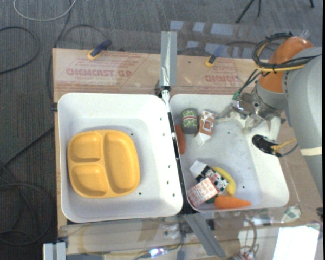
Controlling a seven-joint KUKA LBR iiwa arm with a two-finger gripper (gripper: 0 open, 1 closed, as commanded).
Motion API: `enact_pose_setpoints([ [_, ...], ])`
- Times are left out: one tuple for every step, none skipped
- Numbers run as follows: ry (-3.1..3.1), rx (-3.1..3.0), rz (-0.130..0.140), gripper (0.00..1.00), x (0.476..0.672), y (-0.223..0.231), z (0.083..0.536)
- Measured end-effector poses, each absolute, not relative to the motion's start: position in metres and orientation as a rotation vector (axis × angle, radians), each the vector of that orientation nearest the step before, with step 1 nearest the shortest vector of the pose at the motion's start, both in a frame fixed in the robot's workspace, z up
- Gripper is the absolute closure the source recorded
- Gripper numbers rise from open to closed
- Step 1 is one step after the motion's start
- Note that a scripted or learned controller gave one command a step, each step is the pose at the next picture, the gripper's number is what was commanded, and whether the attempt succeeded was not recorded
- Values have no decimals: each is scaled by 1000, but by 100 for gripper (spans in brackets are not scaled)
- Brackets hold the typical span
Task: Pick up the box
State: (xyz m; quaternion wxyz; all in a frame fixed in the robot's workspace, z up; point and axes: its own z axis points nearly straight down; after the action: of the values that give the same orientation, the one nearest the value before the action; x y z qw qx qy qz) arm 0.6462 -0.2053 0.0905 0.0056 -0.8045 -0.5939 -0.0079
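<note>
Box identification was not certain: the likeliest candidate was a small red-and-white printed cardboard box (pixel 202 190) lying tilted near the front wall of the right bin (pixel 271 191), well apart from the gripper.

Working from the left, the left white plastic bin (pixel 97 104) held a yellow three-compartment plastic plate (pixel 103 163), which lay flat in the bin's left half. A grey metal bar (pixel 167 61) stood above the seam between the two bins.

Inside the right bin, an orange stick-shaped item (pixel 180 138) lay along the left wall. Just beside it, near the back, sat a green-and-black can-like object (pixel 189 120), and next to that a small brown-and-white carton (pixel 206 124). Toward the front, the red-and-white box touched a black-and-white patterned item (pixel 211 176), a yellow toy banana (pixel 227 180) and an orange toy carrot (pixel 232 202).

At the right, the grey arm with its orange band (pixel 284 58) reached over the back right corner of the right bin. The gripper (pixel 244 111) hung there above the bin floor. Whether its fingers were apart or together could not be determined from this view; no object was visible between them.
</note>
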Motion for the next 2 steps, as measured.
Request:
enact_pose_setpoints([
  [-1870,-2529,-10,100,645,-210,97],
  [-1860,-2531,6,100,668,-209,104],
])
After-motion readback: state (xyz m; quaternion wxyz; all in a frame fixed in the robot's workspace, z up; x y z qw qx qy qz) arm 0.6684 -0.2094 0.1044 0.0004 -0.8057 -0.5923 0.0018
